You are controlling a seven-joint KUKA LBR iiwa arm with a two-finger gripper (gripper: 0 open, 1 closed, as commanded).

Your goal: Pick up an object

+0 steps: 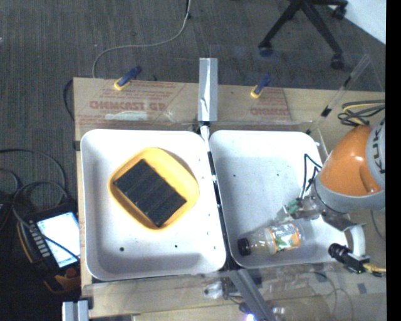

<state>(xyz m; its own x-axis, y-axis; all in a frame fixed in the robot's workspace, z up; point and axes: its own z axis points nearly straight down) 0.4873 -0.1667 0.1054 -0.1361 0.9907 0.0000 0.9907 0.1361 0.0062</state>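
**Bottle on its side in the right bin, gripper above its base end**

A clear plastic bottle point(270, 239) lies on its side in the near part of the right bin point(263, 169). Dark cap points left, toward the bin's near-left corner. Body runs rightward and slightly away from the camera. An orange-and-green label wraps the middle; the liquid or tint inside looks orange-amber. The cap end sits just beside the bin's front wall.

The gripper point(299, 208) sits over the bottle's right, base end. It reads as a small cluster of metal and clear parts. Whether it is spread or pinched shut cannot be told from this angle, and contact with the bottle is unclear. Thin dark cables loop up from it toward the wrist.

The arm point(351, 169) comes in from the right. Its orange band bulges large over the right bin's far-right side, with a grey section below it.

The left bin point(100, 251) holds a yellow shallow dish point(182, 172), rounded square, set near the middle. A black ribbed rectangular slab point(150, 192) lies inside it, turned at a diagonal.

Between the bins a metal post point(207, 88) rises at the far edge. The bench's brown board point(94, 106) carries red lettering and two blue-and-yellow clamps point(127, 78). On the carpet to the left lies a handheld pendant with a lit screen point(53, 238). The base of an office chair point(307, 19) stands beyond.
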